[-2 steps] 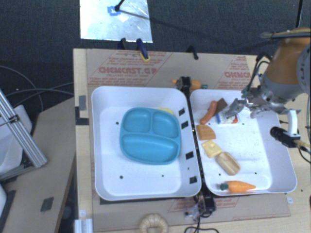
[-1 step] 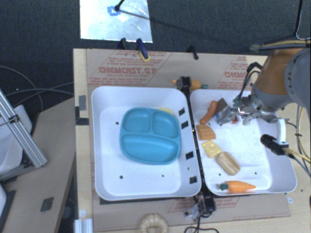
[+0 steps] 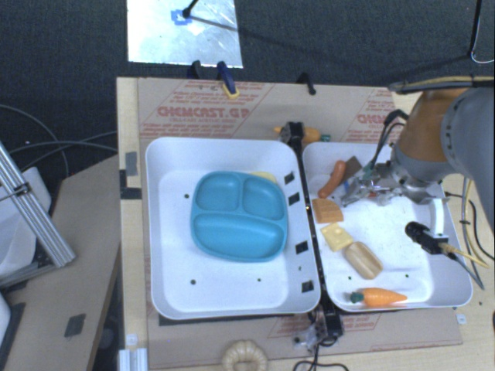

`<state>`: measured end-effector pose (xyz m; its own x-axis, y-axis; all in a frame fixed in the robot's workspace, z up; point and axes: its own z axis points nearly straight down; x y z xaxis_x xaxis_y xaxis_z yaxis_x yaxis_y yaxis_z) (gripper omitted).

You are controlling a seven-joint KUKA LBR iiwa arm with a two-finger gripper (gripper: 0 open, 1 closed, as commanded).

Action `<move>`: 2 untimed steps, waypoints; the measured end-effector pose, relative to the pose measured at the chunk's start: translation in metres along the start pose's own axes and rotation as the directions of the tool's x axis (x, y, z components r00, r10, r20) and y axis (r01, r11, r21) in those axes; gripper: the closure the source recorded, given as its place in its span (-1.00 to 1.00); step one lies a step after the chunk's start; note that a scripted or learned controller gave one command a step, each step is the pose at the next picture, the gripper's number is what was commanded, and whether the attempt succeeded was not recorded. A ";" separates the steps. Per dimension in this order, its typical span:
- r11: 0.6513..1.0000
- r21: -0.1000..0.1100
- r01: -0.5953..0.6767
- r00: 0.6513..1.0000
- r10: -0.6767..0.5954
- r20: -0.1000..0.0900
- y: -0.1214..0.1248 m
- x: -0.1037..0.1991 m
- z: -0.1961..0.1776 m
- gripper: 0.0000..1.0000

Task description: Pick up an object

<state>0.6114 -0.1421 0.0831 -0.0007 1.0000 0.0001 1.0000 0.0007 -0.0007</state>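
- Cardboard-topped bench (image 3: 232, 103) carries two shallow white bins; the left bin (image 3: 166, 207) holds a blue divided plastic plate (image 3: 238, 215).
- Grey gripper (image 3: 357, 190) hovers at 11 o'clock in the right bin (image 3: 452, 284), jaw state unclear.
- Nearest targets: orange-red sausage (image 3: 333, 179) and tan cracker (image 3: 327, 210), at its 9 and 7 o'clock.
- Risk: crowded items could deflect a descent, judging by spacing.

Overhead slanted view of both bins (image 3: 166, 230)

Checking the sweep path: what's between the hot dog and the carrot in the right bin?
In the camera view, between the hot dog and the carrot lie a cracker, a cheese slice and a bread roll, in that order.
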 end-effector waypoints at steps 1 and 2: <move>1.000 -0.005 0.000 1.000 0.000 0.001 0.001 0.000 -0.013 1.00; 1.000 -0.006 0.004 1.000 -0.004 0.001 -0.002 0.009 -0.064 1.00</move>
<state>0.6093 -0.1335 0.1474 -0.0043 1.0000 -0.0007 1.0000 0.0043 0.0053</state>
